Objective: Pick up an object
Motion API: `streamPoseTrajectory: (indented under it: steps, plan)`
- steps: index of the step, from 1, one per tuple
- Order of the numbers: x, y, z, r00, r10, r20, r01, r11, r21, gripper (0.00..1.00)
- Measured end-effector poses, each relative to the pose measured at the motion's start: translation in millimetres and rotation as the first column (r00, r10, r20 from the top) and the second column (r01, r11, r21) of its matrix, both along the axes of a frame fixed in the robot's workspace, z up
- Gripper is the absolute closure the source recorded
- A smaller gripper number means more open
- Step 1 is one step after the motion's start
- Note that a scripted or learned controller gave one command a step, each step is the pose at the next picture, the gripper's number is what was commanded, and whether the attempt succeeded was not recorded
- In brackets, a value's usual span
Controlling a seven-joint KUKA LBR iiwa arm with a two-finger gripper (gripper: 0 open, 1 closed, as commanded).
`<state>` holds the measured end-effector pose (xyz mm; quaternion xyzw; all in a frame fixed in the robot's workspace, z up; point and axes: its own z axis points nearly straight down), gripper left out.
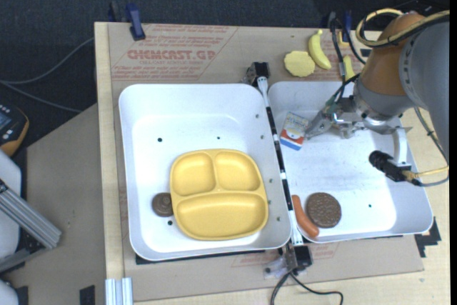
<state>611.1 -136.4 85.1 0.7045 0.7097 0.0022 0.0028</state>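
Note:
A small white carton with red and blue print (293, 133) lies in the upper left corner of the right bin (371, 225). My gripper (319, 122) reaches in from the right and sits low, right beside the carton's right edge, seemingly touching it. A round brown cookie (323, 210) rests near the right bin's front. Next to it, an orange sausage-shaped piece (305, 216) lies along the bin's left wall.
The left bin (143, 125) holds a yellow divided plate (216, 193) and a second brown cookie (163, 205). A banana (320, 50) and a yellow lump (300, 63) lie on the bench behind the right bin. A blue clamp (134, 21) grips the back left edge.

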Motion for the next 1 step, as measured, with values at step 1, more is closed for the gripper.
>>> streamPoseTrajectory:
  steps: [1]
  plan:
    - [52.6,-14.9,-4.0,1.0,-0.009,-0.023,0.01,1.0,0.001,0.0]
